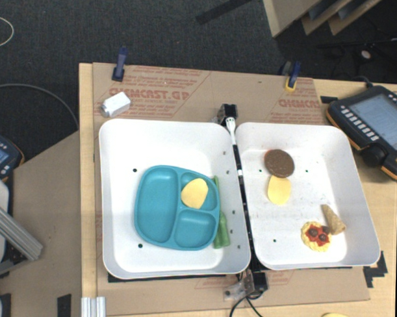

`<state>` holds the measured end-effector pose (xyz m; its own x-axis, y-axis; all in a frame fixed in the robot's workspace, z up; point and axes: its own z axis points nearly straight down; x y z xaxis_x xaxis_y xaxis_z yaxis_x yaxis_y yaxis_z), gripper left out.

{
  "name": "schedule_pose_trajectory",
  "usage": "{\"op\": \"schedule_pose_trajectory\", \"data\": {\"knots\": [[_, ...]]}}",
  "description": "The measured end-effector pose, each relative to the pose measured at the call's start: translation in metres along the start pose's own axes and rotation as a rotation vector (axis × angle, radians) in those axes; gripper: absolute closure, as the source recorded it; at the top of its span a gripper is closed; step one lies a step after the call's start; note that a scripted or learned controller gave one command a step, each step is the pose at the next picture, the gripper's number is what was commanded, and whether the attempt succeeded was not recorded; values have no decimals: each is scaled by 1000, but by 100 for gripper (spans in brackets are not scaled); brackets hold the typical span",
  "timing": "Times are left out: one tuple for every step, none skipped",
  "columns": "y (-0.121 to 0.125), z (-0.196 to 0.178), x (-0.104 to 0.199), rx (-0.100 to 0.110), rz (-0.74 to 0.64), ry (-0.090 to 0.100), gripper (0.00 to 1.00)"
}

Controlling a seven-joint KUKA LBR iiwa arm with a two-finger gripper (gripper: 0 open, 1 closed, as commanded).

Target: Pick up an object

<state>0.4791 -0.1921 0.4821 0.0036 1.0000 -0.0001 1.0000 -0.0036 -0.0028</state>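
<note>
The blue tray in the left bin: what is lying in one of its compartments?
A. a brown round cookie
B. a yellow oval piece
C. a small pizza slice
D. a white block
B. A yellow oval piece lies in the upper right compartment of the blue tray; the brown round cookie and pizza slice sit in the right bin.

yellow piece (194, 193) | flat | in teal tray (159, 212) | left bin (119, 184)

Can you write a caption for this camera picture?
Blue tray with yellow piece in left bin; toy foods in right bin.
</note>
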Motion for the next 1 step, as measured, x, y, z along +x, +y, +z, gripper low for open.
{"op": "schedule_pose_trajectory", "data": {"knots": [[0, 108, -11, 5, -1, 3, 100]]}}
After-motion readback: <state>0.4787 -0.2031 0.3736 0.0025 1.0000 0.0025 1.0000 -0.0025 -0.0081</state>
